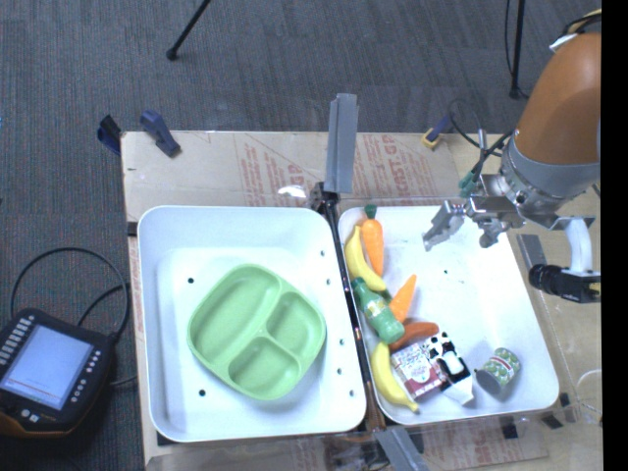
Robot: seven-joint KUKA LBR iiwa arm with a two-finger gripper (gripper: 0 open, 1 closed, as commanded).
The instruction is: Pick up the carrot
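Your carrot [371,244] lies untouched in the right bin [510,292], close to that bin's far left corner, so the whole pick is left to do. Its long axis runs from far to near, green top toward the far edge and tip toward you. A banana [355,259] lies against its left side; a second orange piece [402,297] sits nearer. The claw [463,222] hovers over the bin's far edge, released and carrying nothing, well apart from the carrot.

Grey arm [554,170], orange band, metal tool [463,226]
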